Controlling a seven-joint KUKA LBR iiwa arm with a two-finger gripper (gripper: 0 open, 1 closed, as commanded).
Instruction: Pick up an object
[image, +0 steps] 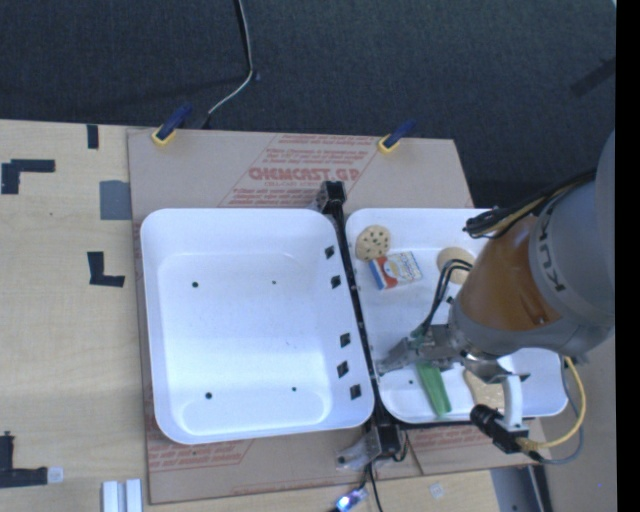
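Objects for picking lay in the right-hand shallow white bin (530, 400): a round tan perforated disc (373, 240) near its far left corner, a small red, white and blue packet (397, 270) just beside it, and a green stick-shaped item (434, 389) by the near edge. The grey arm with the orange band (510, 285) reached over that bin from the right, its two-finger gripper (425, 352) low above the green item's upper end. Whether the fingers stood wide or narrow could not be told. The left-hand shallow white bin (160, 300) sat alongside on a brown cardboard sheet (300, 170) covering the bench.
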